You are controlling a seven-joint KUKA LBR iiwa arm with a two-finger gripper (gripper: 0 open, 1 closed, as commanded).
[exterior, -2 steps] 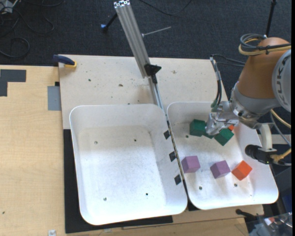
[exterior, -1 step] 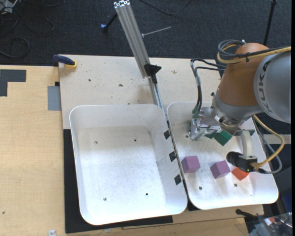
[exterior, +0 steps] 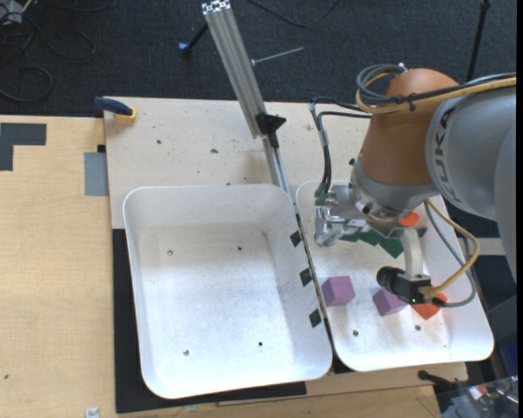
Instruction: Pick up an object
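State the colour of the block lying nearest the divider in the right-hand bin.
Purple. The block shows plainly in the camera view, on the right-hand bin's white floor.

We look down at a slant from one fixed camera above the bench [exterior: 200,146], both white bins [exterior: 218,373] framed, dark floor [exterior: 113,33] beyond.

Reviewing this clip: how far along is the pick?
Done: the arm has reached over the right bin. In hand: the end effector sits low near the green piece, no object visibly held. Left: grasp and lift; both purple blocks and the orange piece lie loose.
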